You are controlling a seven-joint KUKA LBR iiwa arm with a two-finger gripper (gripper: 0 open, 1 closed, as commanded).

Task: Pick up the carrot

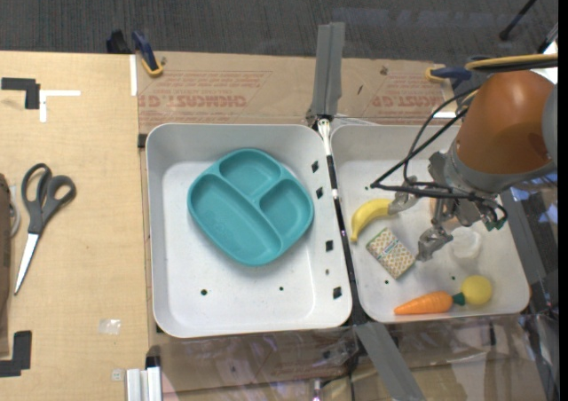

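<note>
An orange carrot (425,303) with a green stub lies along the front wall of the right bin (355,297). The gripper (434,238) hangs below the orange-banded wrist in the middle of that bin. It sits above and slightly behind the carrot, apart from it, and just right of a patterned packet (391,253). Cables and the wrist crowd around its tips.
A banana (368,214) lies at the right bin's left side, a yellow lemon (477,290) right of the carrot, a white cup-like object (466,244) near the gripper. A teal divided plate (252,205) rests in the left bin (169,239). Scissors (38,204) lie on the bench.
</note>
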